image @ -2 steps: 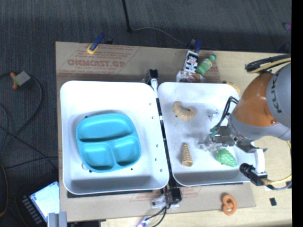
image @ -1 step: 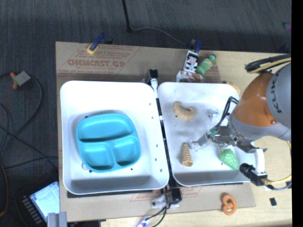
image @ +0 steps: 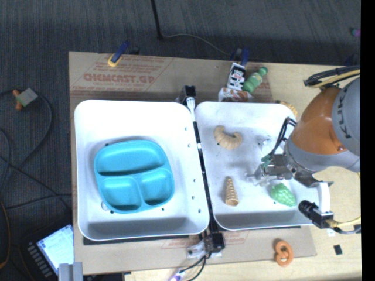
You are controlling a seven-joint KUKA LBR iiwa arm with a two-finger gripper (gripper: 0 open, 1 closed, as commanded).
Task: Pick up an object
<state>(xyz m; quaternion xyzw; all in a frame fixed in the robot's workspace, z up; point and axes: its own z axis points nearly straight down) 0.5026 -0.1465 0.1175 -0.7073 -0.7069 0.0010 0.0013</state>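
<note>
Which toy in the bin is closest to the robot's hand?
The green toy. It lies right beside the gripper, while the cone and the curled tan toy lie farther left.

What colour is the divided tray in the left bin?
Light blue tray; camera view.

You've got two bins side by side: left bin (image: 88, 215) holds a divided tray (image: 133, 175). Right bin (image: 246, 220) holds a curved pastry (image: 227, 137) toward the back, a cone (image: 231, 191) nearer the front, and a leafy toy (image: 282, 194) right of the cone, beside the gripper (image: 270, 170).
</note>
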